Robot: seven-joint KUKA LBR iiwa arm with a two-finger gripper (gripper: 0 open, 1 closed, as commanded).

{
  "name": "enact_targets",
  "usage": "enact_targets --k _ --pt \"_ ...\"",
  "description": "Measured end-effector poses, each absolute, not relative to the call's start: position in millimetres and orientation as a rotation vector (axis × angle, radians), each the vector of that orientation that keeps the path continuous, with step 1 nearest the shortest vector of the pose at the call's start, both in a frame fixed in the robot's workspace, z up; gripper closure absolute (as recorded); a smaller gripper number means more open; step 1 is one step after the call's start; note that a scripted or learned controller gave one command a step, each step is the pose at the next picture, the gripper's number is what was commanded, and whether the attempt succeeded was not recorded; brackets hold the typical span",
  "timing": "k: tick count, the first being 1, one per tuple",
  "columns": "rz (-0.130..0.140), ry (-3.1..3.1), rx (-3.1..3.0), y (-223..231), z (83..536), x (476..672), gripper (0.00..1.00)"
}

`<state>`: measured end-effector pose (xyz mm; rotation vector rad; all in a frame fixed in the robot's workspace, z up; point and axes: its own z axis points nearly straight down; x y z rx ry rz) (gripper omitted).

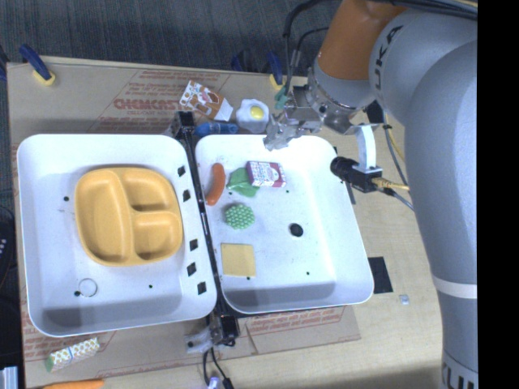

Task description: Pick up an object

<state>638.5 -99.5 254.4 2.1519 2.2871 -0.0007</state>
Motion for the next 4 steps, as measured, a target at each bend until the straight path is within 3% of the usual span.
enact_targets --k 1,2,3,4 --pt "-0.002 2.289 2.154 -99 253 637.9 0.0" --pt "0.001 2.227 2.213 -136 103 656.5 0.0" --pt "-0.001 2.233 2.208 -136 114 657.1 1.0" --pt "-0.004 1.964 2.456 -55 192 618.0 1.0"
